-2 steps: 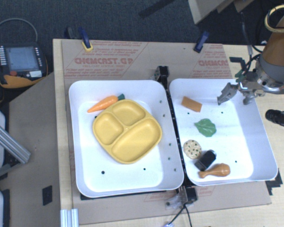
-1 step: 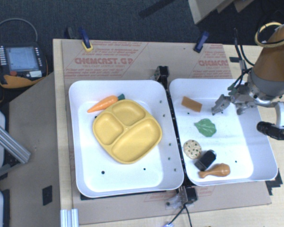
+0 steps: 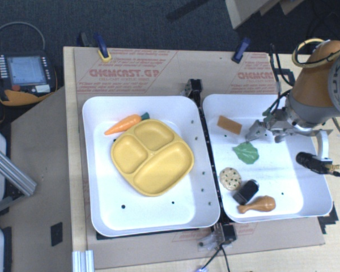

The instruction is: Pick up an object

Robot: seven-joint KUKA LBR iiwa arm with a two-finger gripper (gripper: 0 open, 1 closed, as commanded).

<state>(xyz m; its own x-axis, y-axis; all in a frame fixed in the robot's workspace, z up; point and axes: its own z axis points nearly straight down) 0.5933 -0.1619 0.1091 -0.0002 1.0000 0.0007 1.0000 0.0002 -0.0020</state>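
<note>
The right bin (image 3: pixel 306 203) holds several small things: a brown block (image 3: pixel 229 124), a green crumpled piece (image 3: pixel 246 152), a speckled round cookie (image 3: pixel 230 178), a black object (image 3: pixel 246 191) and a brown drumstick (image 3: pixel 258 205). My gripper (image 3: pixel 266 134) hangs over the upper middle of that bin. It is just above and right of the green piece and right of the brown block. Its fingers are spread open with nothing between them.
The left bin (image 3: pixel 102 208) holds a yellow divided plate (image 3: pixel 152 156) with an orange carrot (image 3: pixel 123 124) at its upper left edge. A raised black rim divides the two bins. The arm's grey body covers the right bin's upper right corner.
</note>
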